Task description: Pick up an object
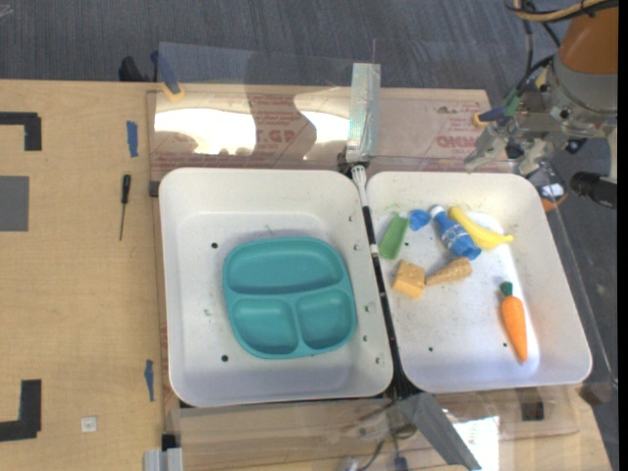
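Note:
The right bin (559, 361) holds several small items. A green piece (393, 235) lies by its left wall. A blue bottle (453, 232), a small blue piece (420, 219) and a yellow banana (483, 230) sit close together near the back. In front of them lie a tan block (409, 281) and a tan stick (448, 272). An orange carrot (514, 326) rests at the front right. My gripper (515, 153) hangs above the bin's back right corner, apart from all the items, with nothing visibly in it.
A teal divided plate (288, 295) lies in the left bin (186, 361). A clear upright panel (255, 116) and a metal post (364, 106) stand behind the bins. Cables trail from the arm at the top right.

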You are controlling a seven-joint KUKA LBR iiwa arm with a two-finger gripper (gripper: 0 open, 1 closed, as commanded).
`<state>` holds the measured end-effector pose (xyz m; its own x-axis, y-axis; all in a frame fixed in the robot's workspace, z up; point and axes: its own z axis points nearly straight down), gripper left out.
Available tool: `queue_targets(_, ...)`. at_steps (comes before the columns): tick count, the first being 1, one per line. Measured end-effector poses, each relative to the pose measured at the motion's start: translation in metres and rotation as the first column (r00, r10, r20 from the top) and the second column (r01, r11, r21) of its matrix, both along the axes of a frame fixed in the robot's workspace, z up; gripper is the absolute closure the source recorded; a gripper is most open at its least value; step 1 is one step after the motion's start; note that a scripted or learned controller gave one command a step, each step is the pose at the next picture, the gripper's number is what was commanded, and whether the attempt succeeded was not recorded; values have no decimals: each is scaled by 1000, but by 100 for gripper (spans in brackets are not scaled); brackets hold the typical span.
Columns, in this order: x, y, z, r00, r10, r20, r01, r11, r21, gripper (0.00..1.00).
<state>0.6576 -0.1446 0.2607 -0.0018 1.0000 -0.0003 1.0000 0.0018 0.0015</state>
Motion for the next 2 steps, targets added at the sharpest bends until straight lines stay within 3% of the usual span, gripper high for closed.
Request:
queue_targets(1,-38,-21,-132,998,-55,-11,55,998,1,0)
queue_targets(2,-31,9,-166,994,105,15,-105,994,-6,0)
